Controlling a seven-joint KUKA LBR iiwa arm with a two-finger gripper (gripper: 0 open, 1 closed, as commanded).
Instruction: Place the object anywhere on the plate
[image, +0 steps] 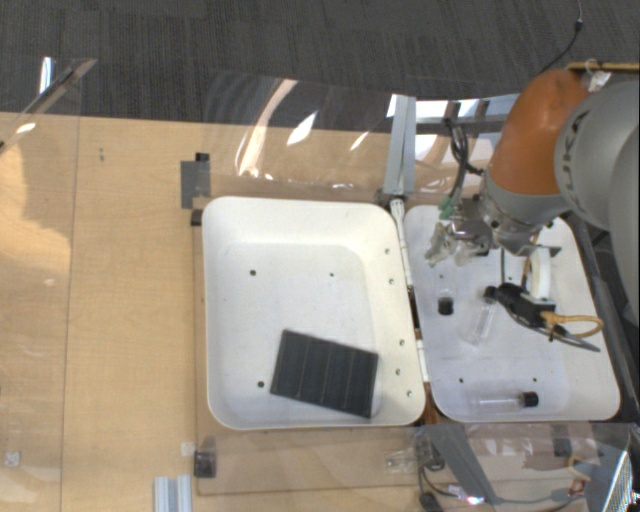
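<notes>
- Fingers (440, 246) of the gripper (455, 248) look spread apart with nothing between them, hovering over the far part of the right bin (590, 395).
- Three small loose things lie in that bin, and I cannot tell which one is meant. A small black piece (445, 303) sits just near of the gripper, a clear tube (480, 323) lies beside it to the right, and a second clear tube with a black end (507, 400) lies by the near rim.
- All three look light and rigid. The tubes are probably smooth plastic, apt to roll or slip, so I would pinch one across its width at mid-length. The black piece is tiny and needs a well-centred, square closing.
- The plate (325, 372), a dark ribbed rectangle, lies flat in the near part of the left bin (300, 225), well apart from these things.
- No brand, label or writing can be read on anything from where I stand.
</notes>
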